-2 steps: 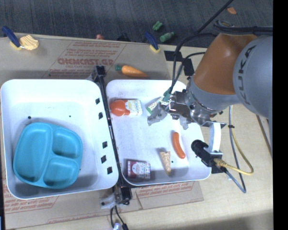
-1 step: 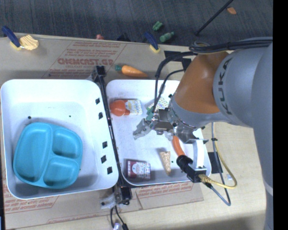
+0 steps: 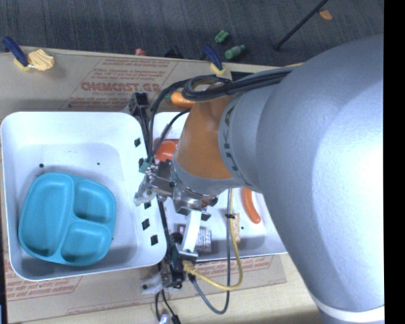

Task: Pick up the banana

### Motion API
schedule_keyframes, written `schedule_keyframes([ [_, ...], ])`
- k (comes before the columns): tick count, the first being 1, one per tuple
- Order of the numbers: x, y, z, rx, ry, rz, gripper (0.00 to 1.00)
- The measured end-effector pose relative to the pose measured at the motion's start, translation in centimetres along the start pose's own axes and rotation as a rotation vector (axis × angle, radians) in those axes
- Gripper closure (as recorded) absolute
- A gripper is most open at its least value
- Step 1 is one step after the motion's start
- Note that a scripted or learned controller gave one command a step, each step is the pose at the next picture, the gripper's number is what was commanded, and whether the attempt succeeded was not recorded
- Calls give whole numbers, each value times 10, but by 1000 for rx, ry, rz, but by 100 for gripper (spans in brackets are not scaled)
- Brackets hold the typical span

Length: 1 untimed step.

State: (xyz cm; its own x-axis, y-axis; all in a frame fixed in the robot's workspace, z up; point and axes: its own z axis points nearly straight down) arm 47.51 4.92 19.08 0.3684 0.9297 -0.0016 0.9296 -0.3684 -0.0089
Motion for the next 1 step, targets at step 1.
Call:
schedule_keyframes([
  [1,65,-26,29,-1,-1,-40,0],
])
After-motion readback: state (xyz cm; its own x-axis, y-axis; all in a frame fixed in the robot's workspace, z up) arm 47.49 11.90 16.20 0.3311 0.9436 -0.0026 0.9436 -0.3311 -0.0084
